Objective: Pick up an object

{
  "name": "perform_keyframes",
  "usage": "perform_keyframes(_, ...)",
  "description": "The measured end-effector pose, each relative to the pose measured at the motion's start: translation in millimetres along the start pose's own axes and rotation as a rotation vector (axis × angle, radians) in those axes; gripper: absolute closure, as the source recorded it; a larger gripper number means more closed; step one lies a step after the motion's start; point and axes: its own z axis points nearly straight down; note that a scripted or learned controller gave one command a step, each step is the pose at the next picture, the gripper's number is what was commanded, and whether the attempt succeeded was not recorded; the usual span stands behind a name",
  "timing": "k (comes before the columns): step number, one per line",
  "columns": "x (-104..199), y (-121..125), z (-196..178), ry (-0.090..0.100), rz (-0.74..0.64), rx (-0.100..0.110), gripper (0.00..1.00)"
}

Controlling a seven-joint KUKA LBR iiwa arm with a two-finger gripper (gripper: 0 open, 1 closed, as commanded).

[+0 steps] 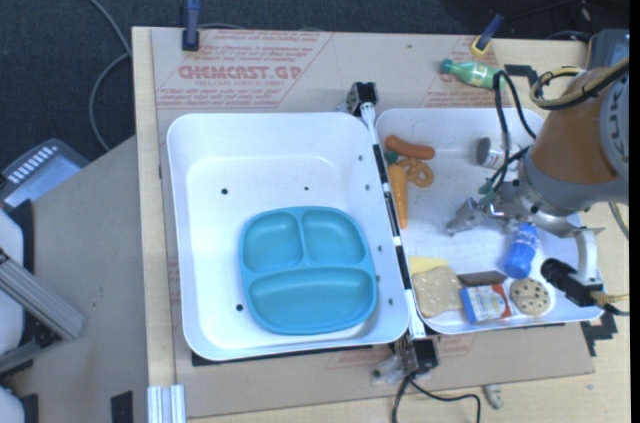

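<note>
While the bench [300,61] lies as a flat sheet of tan board printed with red lettering, the two shallow white bins on it have smooth, glossy walls and rounded corners. The left bin [200,161] holds a sky-blue plastic plate [307,269], a rounded rectangle divided into two small upper compartments and one wide lower one. The right bin [450,126] holds the small items. The arm [585,136] comes in from the right, its broad orange band curving above a grey wrist, with black cables looping over it. The gripper [470,216] is of dull grey metal and hangs low over the middle of the right bin with its fingers spread apart, nothing between them. Near the bin's left wall lie a slender orange carrot [399,193], a reddish sausage [410,149] and a thin pretzel-like loop [421,175]. Just right of the gripper is a small blue bottle [520,251]. Along the front wall sit a speckled slice of bread [437,291] overlapping a yellow cheese wedge [427,265], a small printed packet [484,302] and a round perforated cracker [529,295].
</note>
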Motion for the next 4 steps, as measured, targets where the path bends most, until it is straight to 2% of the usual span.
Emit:
perform_keyframes(1, -50.1, 1.9, -0.3, 0.021, -0.009, 0.006, 0.0)
perform_keyframes(2, -57.2, -24.9, -0.7, 0.025, -0.014, 0.001, 0.0)
perform_keyframes(3, -63.2, -25.2, -11.3, 0.009, -0.01, -0.006, 1.0)
perform_keyframes(4, 15.4, 26.1, -51.2, 0.0, -0.003, -0.004, 1.0)
